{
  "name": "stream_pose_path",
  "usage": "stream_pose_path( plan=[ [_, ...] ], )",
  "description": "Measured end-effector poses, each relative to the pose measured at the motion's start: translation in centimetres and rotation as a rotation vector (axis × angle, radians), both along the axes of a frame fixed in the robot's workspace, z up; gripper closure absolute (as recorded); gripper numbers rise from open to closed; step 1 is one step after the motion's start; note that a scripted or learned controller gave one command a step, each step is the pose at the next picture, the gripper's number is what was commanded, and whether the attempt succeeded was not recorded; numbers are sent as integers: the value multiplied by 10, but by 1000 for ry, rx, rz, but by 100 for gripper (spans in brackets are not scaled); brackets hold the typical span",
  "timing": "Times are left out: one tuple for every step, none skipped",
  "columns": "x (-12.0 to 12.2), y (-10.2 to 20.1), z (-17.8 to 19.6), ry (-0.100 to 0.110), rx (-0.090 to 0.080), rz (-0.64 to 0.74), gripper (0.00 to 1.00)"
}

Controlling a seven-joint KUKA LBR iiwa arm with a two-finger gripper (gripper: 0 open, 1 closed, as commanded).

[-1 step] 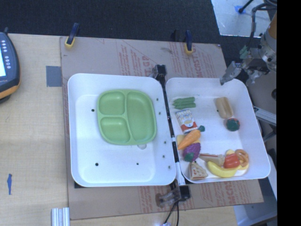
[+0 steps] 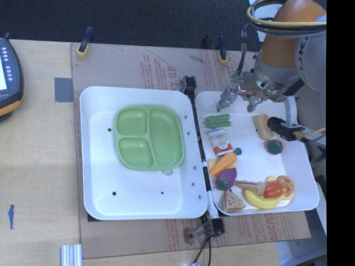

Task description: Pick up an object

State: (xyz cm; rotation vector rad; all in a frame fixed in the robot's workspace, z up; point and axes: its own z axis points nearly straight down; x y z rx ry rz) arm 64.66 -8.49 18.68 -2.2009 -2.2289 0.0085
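Observation:
My gripper (image 2: 240,101) hangs over the far end of the right bin (image 2: 297,165), its two fingers (image 2: 226,100) spread open with nothing between them. Just in front of it lies a bunch of green beans (image 2: 217,120), then a small printed packet (image 2: 220,139). To its right rest a tan bread roll (image 2: 262,126) and a dark green and red ball (image 2: 273,146). Nearer the front are a carrot (image 2: 223,163), purple grapes (image 2: 226,177), a sandwich wedge (image 2: 233,201), a banana (image 2: 259,200), a red pepper (image 2: 273,189) and a pretzel (image 2: 285,182).
The left bin (image 2: 97,165) holds a green divided plate (image 2: 150,137). A black clamp bar (image 2: 197,140) runs between the bins. A handheld pendant (image 2: 8,76) lies at the bench's far left. The arm's orange band (image 2: 288,43) and cables rise at the upper right.

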Motion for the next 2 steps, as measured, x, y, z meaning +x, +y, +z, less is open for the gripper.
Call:
stream_pose_path(
  plan=[
    [11, -70, 92, -16, -7, -13, 0],
    [-38, 21, 23, 3, 0, -2, 0]
  ],
)
